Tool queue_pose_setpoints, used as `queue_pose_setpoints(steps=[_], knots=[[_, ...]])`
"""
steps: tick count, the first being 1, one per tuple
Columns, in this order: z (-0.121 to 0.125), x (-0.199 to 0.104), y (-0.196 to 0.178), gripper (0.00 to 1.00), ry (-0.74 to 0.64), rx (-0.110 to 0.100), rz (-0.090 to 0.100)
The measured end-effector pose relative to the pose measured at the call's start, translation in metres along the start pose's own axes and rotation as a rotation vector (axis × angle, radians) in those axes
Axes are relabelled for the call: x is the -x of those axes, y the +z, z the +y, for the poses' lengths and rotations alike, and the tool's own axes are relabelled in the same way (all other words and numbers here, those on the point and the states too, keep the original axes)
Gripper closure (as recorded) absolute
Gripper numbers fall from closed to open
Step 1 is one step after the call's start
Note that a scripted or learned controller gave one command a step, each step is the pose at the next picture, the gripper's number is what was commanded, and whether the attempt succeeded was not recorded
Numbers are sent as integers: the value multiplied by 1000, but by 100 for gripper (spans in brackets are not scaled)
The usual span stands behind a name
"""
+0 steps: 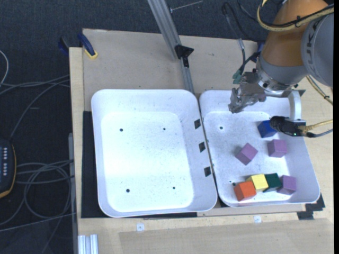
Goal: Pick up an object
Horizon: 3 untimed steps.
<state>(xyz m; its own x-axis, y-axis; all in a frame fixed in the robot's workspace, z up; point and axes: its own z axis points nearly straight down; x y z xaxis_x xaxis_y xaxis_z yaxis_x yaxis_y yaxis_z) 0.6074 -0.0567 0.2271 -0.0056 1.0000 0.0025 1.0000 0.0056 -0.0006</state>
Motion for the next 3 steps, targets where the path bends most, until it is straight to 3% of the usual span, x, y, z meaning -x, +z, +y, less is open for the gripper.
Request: queue_pose_setpoints(steps=[3], knots=[[-19,-149,-9,100,-2,2,0]])
